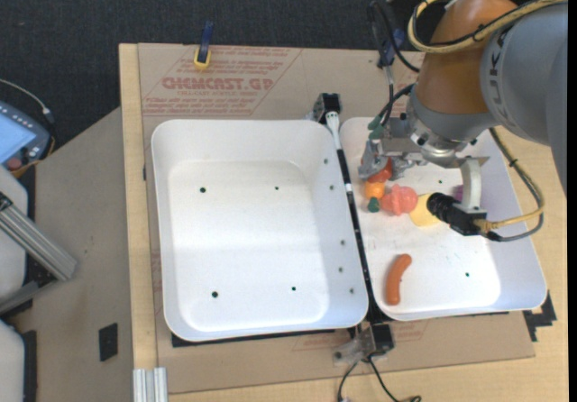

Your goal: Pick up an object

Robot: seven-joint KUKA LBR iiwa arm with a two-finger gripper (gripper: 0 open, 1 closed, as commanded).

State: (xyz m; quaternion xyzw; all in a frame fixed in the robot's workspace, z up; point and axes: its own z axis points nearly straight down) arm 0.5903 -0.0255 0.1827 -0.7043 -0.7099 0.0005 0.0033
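Note:
My gripper (377, 164) hangs low over the near-left part of the right bin (505, 287), close to the divider. Right below it lies a small red-orange object (380, 177), partly hidden by the gripper. Just in front sit a pink rounded object (398, 200), a yellow piece (424, 214) and a small orange bit (371, 205) with a green speck beside it. An orange sausage-shaped object (398, 278) lies alone toward the bin's front. Whether the red-orange object is gripped I cannot tell.
The left bin (180, 166) stands beside the right one, with a black-clipped divider (347, 202) between them. A black connector and cable (455, 214) trail over the right bin. A purple bit (457, 196) peeks out behind the cable. Cardboard (225, 76) underlies both bins.

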